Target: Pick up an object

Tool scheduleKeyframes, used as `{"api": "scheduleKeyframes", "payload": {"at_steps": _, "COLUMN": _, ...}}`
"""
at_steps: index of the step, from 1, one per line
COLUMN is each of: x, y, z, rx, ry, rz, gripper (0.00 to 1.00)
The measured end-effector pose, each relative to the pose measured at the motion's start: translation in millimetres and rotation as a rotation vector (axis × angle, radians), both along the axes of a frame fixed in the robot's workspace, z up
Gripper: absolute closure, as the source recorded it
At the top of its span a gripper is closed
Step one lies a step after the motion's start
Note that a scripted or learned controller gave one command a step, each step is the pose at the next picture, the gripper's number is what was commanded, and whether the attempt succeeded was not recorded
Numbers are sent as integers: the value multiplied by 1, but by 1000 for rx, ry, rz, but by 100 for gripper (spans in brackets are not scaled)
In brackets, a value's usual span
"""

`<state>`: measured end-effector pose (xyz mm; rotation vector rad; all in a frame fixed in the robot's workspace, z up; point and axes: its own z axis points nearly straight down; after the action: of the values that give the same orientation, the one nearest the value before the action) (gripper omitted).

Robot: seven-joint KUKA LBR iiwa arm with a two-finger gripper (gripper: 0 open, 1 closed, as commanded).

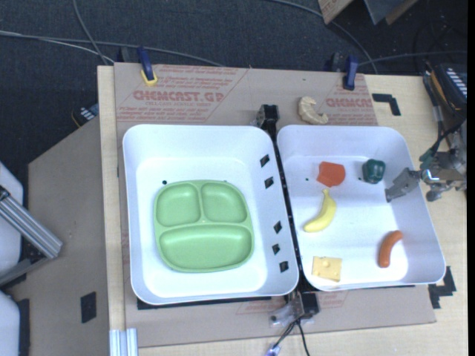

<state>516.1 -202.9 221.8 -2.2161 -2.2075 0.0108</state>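
The banana (320, 213) lies mid-floor in the right bin (415, 273), its long axis running from near corner toward the far edge. The gripper (404, 184) hangs over that bin's right edge, holding nothing visible. The cardboard-covered bench (185, 87) stands on dark carpet (44, 87).

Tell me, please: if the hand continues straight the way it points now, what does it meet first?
The hand points left across the right bin. Probably the green object comes first, then the red piece; its height above them is unclear.
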Motion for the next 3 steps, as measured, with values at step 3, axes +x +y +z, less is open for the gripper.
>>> {"api": "scheduleKeyframes", "payload": {"at_steps": 3, "x": 1, "y": -2, "z": -101, "rx": -1, "ry": -9, "rz": 3, "gripper": 0}}
